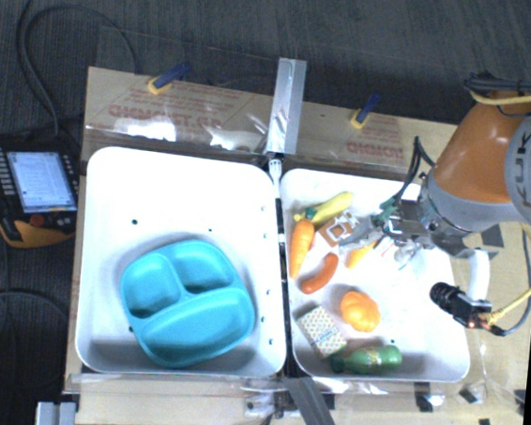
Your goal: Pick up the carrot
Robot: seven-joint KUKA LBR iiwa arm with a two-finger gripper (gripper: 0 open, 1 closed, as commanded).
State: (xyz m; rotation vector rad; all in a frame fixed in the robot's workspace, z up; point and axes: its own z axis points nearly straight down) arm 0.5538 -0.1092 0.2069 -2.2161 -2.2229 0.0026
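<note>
Writing: red print ran across the clear plastic sheet (256, 126) taped along the far edge of the worktop (504, 364), too blurred to read; the checked packet (322, 331) carried a pattern but no legible words.
Carrot: the long orange carrot (300, 244) lay near the left wall of the right white bin (448, 358), running roughly front to back, its green top toward the far end.
Tool: the tool (388, 231) hung over the far part of the right bin, well to the right of the carrot; whether it was apart or together could not be told.
Beside the carrot: a yellow banana (330, 205) lay just past its top, a reddish-orange sausage-shaped piece (317, 274) just to its right.
Further in the bin: a round orange fruit (360, 310), a green cucumber-like piece (368, 359) at the near wall.
Left bin: a blue divided plastic plate (188, 300) sat in the left white bin (118, 182).
Off the worktop: a handheld pendant with a lit screen (30, 187) lay on the dark floor at left.
</note>
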